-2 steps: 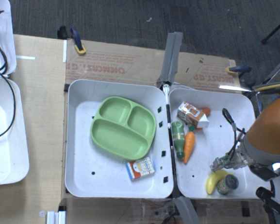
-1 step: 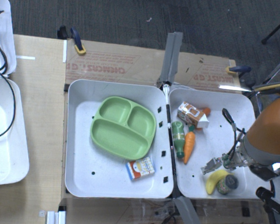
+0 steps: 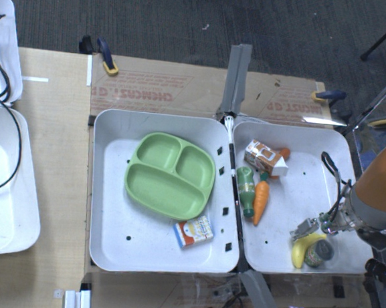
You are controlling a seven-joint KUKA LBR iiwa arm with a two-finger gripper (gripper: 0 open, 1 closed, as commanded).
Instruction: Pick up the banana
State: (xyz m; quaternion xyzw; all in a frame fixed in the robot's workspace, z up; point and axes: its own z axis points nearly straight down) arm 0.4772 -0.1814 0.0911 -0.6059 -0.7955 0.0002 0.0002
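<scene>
The yellow banana point(image 3: 302, 249) lies curved near the front edge of the right bin point(image 3: 284, 258), touching a small round tin point(image 3: 319, 253) on its right. My gripper point(image 3: 320, 225) hangs just above and slightly behind the banana, at the end of the arm that comes in from the right with its orange band point(image 3: 382, 180). Nothing is visibly held in it. A black cable point(image 3: 332, 170) loops up from the wrist.
In the right bin's left part lie an orange carrot point(image 3: 260, 201), a green bottle point(image 3: 246, 188) and a brown-and-white carton point(image 3: 265, 158). The left bin point(image 3: 109, 196) holds a green divided plate point(image 3: 171, 175) and a small box point(image 3: 193, 232).
</scene>
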